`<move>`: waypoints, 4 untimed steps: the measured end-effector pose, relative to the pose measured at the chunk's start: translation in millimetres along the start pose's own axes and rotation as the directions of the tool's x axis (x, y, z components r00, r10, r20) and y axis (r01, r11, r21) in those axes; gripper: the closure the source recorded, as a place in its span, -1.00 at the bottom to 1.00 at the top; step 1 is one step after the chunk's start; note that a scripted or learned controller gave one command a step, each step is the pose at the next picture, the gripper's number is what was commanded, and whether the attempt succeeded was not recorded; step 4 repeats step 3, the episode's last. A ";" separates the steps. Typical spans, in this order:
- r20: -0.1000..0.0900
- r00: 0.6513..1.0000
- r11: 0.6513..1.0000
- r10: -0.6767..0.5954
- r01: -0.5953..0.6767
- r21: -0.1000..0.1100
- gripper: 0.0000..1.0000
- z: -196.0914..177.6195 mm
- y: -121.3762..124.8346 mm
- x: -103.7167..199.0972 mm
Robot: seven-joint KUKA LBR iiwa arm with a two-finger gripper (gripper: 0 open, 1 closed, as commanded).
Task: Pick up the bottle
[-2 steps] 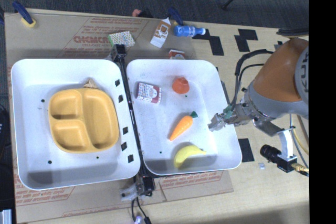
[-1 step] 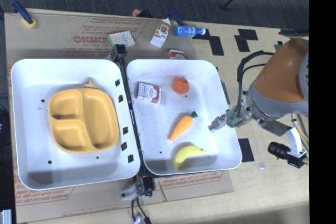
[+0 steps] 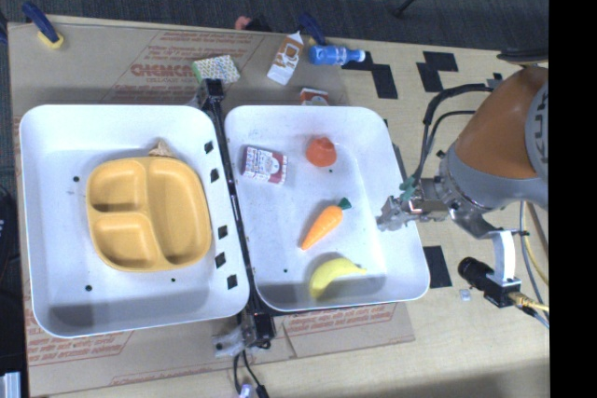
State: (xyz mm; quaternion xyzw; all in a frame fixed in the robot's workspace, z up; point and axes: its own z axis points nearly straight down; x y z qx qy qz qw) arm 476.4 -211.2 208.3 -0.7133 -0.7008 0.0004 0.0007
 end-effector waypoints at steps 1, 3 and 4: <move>-0.001 0.998 0.998 0.063 -0.063 0.001 1.00 1.5 0.1 3.6; 0.000 1.000 1.000 0.001 -0.001 0.000 1.00 4.2 -0.2 0.4; 0.000 1.000 1.000 0.001 -0.001 0.000 1.00 4.2 -0.2 0.4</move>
